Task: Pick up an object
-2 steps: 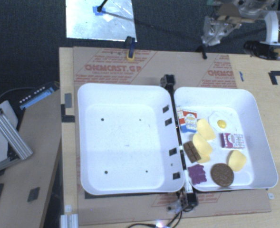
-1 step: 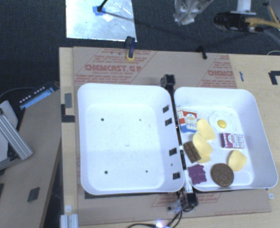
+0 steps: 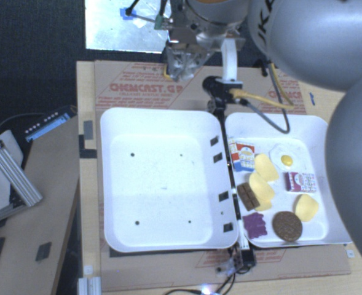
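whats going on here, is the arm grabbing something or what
A grey robot arm reaches in over two white bins. Its claw hangs above the cardboard beyond the bins' far edge, with nothing visibly held. The left bin has no items showing. The right bin holds all the toy food: a fried egg, a round brown cookie, a purple piece, yellow pieces and small cartons. Nothing looks picked up yet.

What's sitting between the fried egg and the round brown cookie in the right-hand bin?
In the camera view, a small maroon-and-white carton lies between the fried egg and the round brown cookie, with a yellow piece just below it.
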Tool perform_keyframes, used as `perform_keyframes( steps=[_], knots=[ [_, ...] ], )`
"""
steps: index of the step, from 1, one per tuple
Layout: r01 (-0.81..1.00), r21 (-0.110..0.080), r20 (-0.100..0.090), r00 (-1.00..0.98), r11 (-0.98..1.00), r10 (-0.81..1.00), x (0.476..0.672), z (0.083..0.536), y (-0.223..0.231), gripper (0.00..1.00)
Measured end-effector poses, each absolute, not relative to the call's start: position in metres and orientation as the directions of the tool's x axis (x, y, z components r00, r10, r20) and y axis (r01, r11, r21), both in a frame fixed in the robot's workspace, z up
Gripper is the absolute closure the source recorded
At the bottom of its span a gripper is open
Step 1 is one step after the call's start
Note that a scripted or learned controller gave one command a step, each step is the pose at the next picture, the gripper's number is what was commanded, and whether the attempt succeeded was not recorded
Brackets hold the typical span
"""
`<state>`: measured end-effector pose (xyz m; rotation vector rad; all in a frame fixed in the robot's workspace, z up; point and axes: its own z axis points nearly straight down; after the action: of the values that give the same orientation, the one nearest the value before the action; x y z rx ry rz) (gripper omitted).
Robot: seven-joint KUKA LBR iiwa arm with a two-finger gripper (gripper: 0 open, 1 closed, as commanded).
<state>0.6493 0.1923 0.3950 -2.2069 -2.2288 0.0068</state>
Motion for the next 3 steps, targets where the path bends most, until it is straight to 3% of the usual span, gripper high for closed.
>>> perform_keyframes(
  steps=[1,2,3],
  knots=[
    [1.0,0.008,0.002,0.0,0.0,1.0,0.644,0.48,0.156,1.0],
    [1.0,0.004,0.003,-0.009,0.009,1.0,0.606,0.523,0.238,1.0],
    [1.0,0.002,0.0,0.006,-0.006,1.0,0.554,0.536,0.131,1.0]
  ],
)
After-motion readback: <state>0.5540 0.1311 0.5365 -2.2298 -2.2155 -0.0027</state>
